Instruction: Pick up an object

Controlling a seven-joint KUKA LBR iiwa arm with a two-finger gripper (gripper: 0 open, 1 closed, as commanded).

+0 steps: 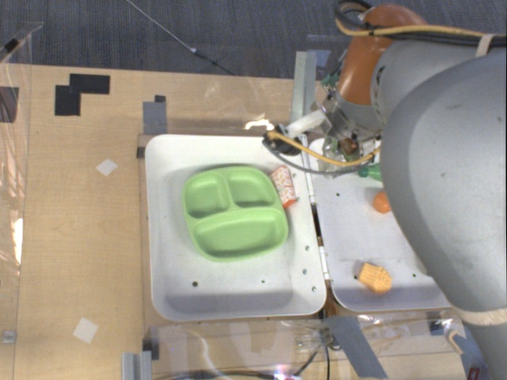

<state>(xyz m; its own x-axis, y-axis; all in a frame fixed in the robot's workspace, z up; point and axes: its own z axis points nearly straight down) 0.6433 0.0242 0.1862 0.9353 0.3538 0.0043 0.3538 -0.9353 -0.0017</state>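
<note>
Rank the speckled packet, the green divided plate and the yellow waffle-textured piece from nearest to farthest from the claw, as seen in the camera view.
1. Small speckled packet with a red end: left bin, by the divider, nearest the claw.
2. Green three-compartment plastic plate: middle of the left bin, farther left.
3. Yellow waffle-textured piece: front of the right bin, farthest.

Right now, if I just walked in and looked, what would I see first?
Probably the big grey robot arm with its orange band, covering much of the right bin. Next, the bright green divided plate lying in the middle of the left bin, with a small speckled packet at its right edge. A little yellow corn-like toy sits near the front of the right bin.
</note>
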